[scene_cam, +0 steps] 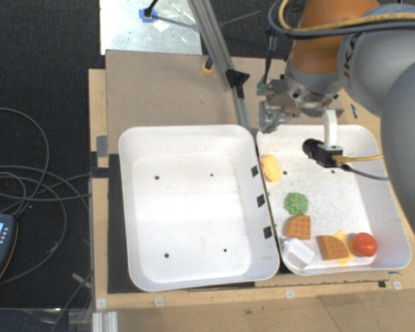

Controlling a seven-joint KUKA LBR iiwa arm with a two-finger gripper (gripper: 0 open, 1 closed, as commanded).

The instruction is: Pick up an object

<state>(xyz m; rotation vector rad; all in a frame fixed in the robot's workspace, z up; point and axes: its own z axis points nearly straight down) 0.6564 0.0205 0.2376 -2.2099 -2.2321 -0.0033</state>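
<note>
Two bins sit side by side on the bench (166, 88). The right bin (373, 185) holds six small items along its left and lower edges; the tool (273, 116) hangs at its upper-left corner.

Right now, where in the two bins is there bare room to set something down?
The left bin has bare floor wall to wall. In the right bin, a free patch sits right of the green piece, above the tomato. Its near edge is crowded: waffles, tomato and white block together.
</note>
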